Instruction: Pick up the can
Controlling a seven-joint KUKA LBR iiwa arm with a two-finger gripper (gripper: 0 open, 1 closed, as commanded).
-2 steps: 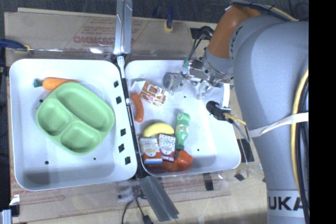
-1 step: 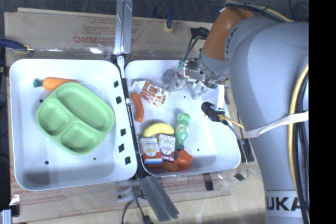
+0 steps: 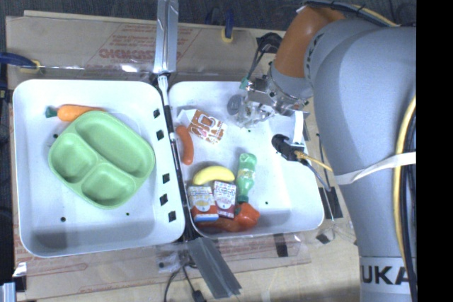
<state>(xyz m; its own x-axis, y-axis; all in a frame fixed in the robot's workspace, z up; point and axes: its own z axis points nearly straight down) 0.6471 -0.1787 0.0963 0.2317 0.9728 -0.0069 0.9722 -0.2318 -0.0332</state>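
Observation:
A small grey metallic round thing, possibly the can (image 3: 236, 106), shows at the tip of my gripper (image 3: 249, 109) over the back of the right bin (image 3: 297, 216). It lies against the gripper's left side, and I cannot make out whether it is gripped. The gripper hangs below the orange wrist band, near the bin's far wall. Two short labelled containers (image 3: 212, 197) stand side by side at the bin's front, well away from the gripper.
The right bin also holds an orange-and-white packet (image 3: 207, 126), a sausage (image 3: 185, 143), a banana (image 3: 212, 173), a green bottle (image 3: 245, 177) and a red item (image 3: 243, 217). In the left bin (image 3: 28, 223) are a green divided plate (image 3: 101, 158) and a carrot (image 3: 74, 112).

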